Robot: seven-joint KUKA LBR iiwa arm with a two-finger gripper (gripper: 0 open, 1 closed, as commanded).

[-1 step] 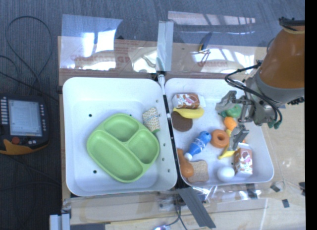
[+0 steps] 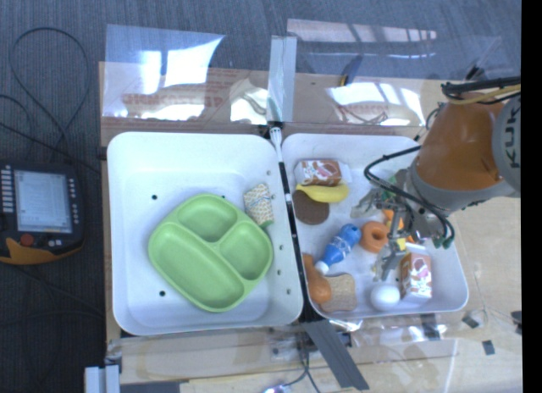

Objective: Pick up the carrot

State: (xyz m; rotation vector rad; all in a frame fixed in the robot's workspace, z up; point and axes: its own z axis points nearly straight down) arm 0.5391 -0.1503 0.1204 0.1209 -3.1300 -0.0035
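Observation:
An orange carrot (image 2: pixel 314 283) lies near the front left corner of the right bin (image 2: pixel 440 298), partly tucked behind a brown bread-like block (image 2: pixel 340 292). My gripper (image 2: pixel 393 246) is lowered into the right side of that bin, just right of an orange ring (image 2: pixel 373 236) and above a small carton (image 2: pixel 416 275). It is well to the right of the carrot and apart from it. The wrist and cables hide the gripper's lower end.
The right bin also holds a blue bottle (image 2: pixel 340 246), a banana (image 2: pixel 322 193) on a snack packet (image 2: pixel 318 171), a brown disc (image 2: pixel 311 208) and a white egg (image 2: pixel 384 296). The left bin (image 2: pixel 135 163) holds a green divided plate (image 2: pixel 211 251) and a corn piece (image 2: pixel 259 203).

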